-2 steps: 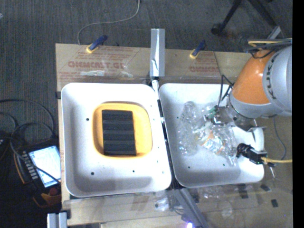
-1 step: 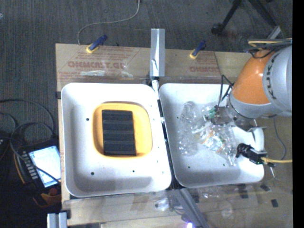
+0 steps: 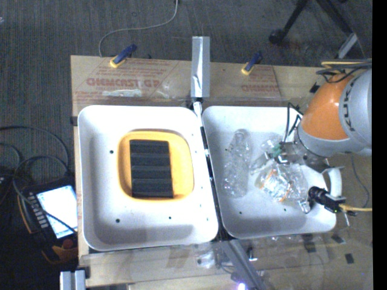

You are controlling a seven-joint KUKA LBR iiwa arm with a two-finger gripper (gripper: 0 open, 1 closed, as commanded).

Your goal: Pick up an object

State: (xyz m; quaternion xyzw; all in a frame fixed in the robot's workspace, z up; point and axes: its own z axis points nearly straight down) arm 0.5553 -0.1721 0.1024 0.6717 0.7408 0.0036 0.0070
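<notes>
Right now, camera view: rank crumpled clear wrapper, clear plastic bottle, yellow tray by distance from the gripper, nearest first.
Gripper is over the right bin.
1. Crumpled clear wrapper, just below the gripper in the right bin.
2. Clear plastic bottle, the same bin's left part.
3. Yellow tray with its black insert, in the left bin.

Two bins side by side on the bench

The left bin (image 3: pixel 91 180) has a tray (image 3: pixel 156 165) in its middle. The right bin (image 3: pixel 254 219) has a bottle (image 3: pixel 237 162), with crumpled wrap (image 3: pixel 279 177) to its right.
</notes>
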